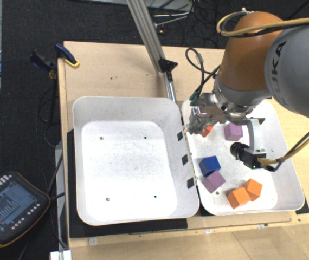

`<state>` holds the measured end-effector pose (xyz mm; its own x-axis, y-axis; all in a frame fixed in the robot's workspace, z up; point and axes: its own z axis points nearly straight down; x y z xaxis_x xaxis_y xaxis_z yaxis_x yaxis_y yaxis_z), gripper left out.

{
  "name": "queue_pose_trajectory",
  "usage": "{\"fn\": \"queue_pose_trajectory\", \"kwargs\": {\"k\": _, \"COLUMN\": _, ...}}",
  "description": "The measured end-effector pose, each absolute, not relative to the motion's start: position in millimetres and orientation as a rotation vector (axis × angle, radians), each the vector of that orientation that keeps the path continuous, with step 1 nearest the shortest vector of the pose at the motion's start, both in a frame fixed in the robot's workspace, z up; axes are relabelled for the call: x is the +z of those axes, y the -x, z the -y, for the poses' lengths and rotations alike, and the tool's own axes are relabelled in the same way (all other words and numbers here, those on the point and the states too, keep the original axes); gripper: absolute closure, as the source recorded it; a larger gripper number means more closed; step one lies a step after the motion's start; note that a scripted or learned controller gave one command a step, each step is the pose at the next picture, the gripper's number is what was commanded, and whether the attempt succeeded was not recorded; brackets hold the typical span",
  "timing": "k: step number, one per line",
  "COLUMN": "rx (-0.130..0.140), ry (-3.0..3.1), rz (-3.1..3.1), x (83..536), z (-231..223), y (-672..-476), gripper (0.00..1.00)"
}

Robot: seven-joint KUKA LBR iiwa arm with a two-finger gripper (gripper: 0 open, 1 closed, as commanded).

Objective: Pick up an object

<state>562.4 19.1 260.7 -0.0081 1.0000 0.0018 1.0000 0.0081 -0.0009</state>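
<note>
Blocks lie scattered in the right bin (284, 199), and the gripper (200, 124) hangs low over that bin's upper left corner, close to the wall it shares with the left bin (89, 112). Whether the gripper is spread or closed cannot be told from this slanted view, as the wrist covers most of it. A small red-orange block (207, 129) peeks out right at the gripper's lower edge; it may be touching, but the view does not show it gripped. Just to the right, under the wrist, sits a pale purple block (233, 132). Toward the bin's middle lies a blue block (209, 164), with a second purple block (214, 181) touching it on the lower side. Near the bottom edge two orange blocks (239, 197) sit side by side, the right one (253, 188) slightly higher. A black cylindrical fitting (245, 154) on a cable hangs off the arm (274, 53) above the bin's centre right. The arm, grey with its orange band, comes in from the upper right. A pendant (5, 207) rests on the floor beyond the bench's lower left corner, and a blue clamp (62, 56) grips the bench's upper left corner.
</note>
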Motion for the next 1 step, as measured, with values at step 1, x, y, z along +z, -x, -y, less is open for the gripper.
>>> {"fn": "queue_pose_trajectory", "kwargs": {"k": 1, "rx": 0.001, "ry": 2.210, "rz": 2.228, "x": 253.3, "z": -74.4, "y": -543.7, "gripper": 1.00}}
